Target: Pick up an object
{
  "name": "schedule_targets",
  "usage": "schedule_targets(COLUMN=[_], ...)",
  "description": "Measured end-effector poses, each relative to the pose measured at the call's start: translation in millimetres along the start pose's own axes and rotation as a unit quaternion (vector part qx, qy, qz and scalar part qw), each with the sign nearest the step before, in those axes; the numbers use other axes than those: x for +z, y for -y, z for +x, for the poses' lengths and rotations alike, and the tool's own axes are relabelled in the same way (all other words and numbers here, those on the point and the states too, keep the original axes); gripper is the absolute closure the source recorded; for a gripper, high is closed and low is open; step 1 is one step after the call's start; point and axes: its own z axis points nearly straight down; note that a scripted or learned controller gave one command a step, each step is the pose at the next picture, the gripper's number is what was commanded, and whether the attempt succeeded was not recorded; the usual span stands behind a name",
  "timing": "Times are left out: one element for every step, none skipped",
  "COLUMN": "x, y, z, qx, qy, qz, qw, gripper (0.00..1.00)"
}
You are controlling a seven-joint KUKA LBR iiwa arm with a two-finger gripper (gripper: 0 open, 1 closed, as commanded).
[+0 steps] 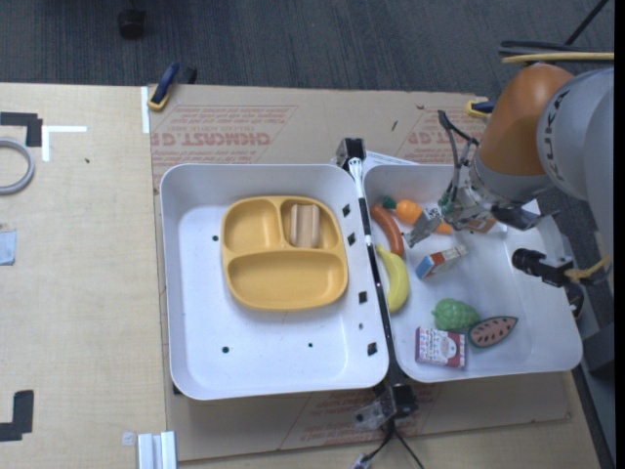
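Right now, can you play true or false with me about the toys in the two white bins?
1. The yellow tray lies in the left bin. True.
2. The banana is on the yellow tray. False: it lies in the right bin, by the wall between the bins.
3. A small tan block sits in one of the tray's top compartments. True.
4. The watermelon slice is in the left bin. False: it is in the right bin, near the green toy.
5. The gripper hangs over the right bin. True.
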Motion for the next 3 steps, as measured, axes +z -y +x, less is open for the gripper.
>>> schedule_targets(x=[-10,-206,-303], y=[0,17,72], z=[-1,5,-26], qx=[-0.001,0.027,-0.205], qy=[0.001,0.0,0.001], qz=[-0.001,0.0,-0.001], qw=[1.0,0.9996,0.9787], gripper=[1.0,1.0,1.0])
